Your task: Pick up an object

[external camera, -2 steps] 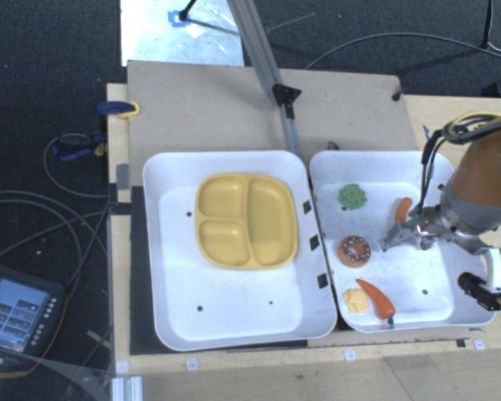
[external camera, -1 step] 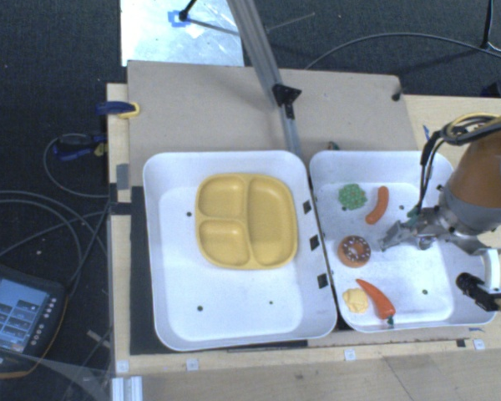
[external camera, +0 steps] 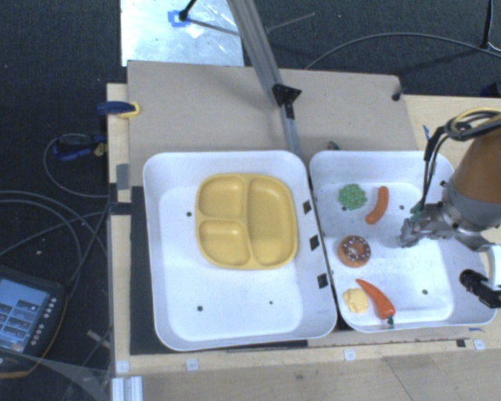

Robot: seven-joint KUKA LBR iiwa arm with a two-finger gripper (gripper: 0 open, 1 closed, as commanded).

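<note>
The right bin (external camera: 438, 286) holds a green broccoli piece (external camera: 351, 196), an orange sausage (external camera: 377, 205), a brown donut (external camera: 354, 251), a red chilli pepper (external camera: 376, 297) and a small yellow piece (external camera: 356, 300). My gripper (external camera: 409, 235) hangs low over the bin's middle, right of the donut and below the sausage. It touches none of them as far as I can see. The grey wrist with its orange band (external camera: 484, 174) reaches in from the right.
The left bin (external camera: 171, 307) holds a yellow divided plate (external camera: 245, 220). A slanted metal pole (external camera: 263, 48) crosses the back of the bench. Cables and a handheld pendant (external camera: 12, 312) lie on the floor at the left.
</note>
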